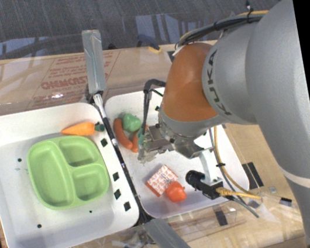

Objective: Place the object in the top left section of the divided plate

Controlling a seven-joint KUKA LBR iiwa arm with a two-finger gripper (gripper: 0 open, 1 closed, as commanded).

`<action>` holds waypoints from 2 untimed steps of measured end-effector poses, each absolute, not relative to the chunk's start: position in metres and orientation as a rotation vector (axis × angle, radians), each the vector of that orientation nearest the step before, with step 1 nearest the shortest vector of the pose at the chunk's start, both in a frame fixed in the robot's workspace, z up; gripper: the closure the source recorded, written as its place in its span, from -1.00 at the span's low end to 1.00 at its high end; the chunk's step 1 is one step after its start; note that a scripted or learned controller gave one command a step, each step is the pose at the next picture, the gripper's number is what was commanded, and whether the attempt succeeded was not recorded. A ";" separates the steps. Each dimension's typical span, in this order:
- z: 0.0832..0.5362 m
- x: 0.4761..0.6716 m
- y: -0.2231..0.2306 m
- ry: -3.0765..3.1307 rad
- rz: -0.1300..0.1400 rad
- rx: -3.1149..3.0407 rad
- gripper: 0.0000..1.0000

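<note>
We see the gripper [146,146] low at the right bin's [236,178] left edge beside a carrot [122,134]; its state we cannot tell. The carrot looks light, stiff, slick; we judge mid-body best. The plate [52,180] sits in the left bin [4,177].

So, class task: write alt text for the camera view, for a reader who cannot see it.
A grey and orange arm reaches from the right over the right bin, its gripper by a carrot and a green item, with a red-and-white packet and a red item nearer the front. The left bin bears a green divided plate, with a second carrot just behind it.
</note>
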State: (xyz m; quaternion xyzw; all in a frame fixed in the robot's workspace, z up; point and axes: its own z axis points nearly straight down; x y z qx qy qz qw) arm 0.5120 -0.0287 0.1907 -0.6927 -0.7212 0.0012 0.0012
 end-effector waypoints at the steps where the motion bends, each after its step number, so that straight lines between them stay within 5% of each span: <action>1: 0.190 0.496 0.030 -2.343 0.005 -2.087 1.00; 2: 0.191 0.517 0.020 -2.005 0.006 -2.418 1.00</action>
